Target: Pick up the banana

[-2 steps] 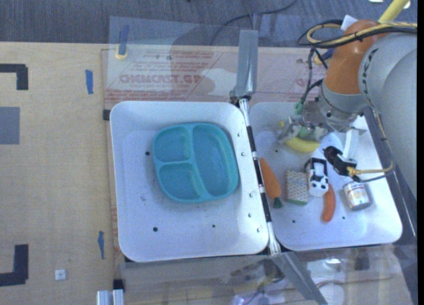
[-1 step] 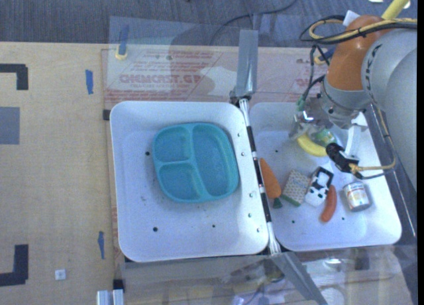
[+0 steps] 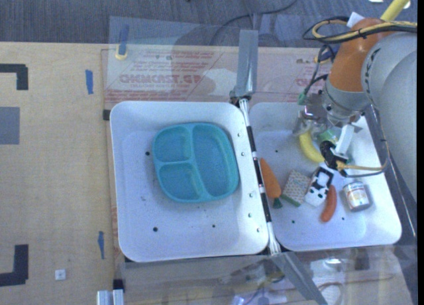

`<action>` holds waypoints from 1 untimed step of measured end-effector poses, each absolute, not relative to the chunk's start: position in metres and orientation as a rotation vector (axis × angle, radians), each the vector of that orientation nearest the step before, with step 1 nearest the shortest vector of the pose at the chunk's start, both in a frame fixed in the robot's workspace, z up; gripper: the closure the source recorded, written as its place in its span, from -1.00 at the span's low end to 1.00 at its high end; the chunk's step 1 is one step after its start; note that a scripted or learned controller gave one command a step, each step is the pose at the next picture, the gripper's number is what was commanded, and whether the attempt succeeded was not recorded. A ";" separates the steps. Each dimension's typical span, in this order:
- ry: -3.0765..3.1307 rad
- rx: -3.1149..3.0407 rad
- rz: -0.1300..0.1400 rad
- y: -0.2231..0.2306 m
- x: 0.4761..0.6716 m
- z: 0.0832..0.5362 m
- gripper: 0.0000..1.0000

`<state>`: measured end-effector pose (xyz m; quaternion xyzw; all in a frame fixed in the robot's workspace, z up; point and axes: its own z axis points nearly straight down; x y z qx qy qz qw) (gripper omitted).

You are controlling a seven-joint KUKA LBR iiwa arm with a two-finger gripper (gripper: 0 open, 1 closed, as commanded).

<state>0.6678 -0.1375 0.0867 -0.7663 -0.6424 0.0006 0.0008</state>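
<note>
The end effector (image 3: 313,123) hangs over the far part of the right bin (image 3: 371,232), at the end of the grey arm (image 3: 392,78) that comes in from the right. How far open it is cannot be told from this angle, and nothing can be seen in its grasp.

The banana (image 3: 307,146) lies on the bin floor just beside the end effector, on its near side. Its far end sits close under the end effector, and whether the two touch cannot be told.

Nearer the camera in the same bin, a black-and-white block (image 3: 321,185) lies just beside a speckled pad (image 3: 297,186). A carrot (image 3: 269,178) lies lengthwise along the wall between the bins. A second, smaller orange piece (image 3: 328,207) lies just beside the block, and a small can (image 3: 356,195) lies on its side near it, towards the right wall.

The left bin (image 3: 126,231) holds a blue plate (image 3: 196,162) with three compartments, set flat near its middle. Both bins sit on the pale bench (image 3: 53,164), which bears strips of blue tape (image 3: 89,81) and black marks (image 3: 16,75).
</note>
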 end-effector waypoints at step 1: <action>-1.895 -2.509 -0.007 -0.095 0.633 0.088 1.00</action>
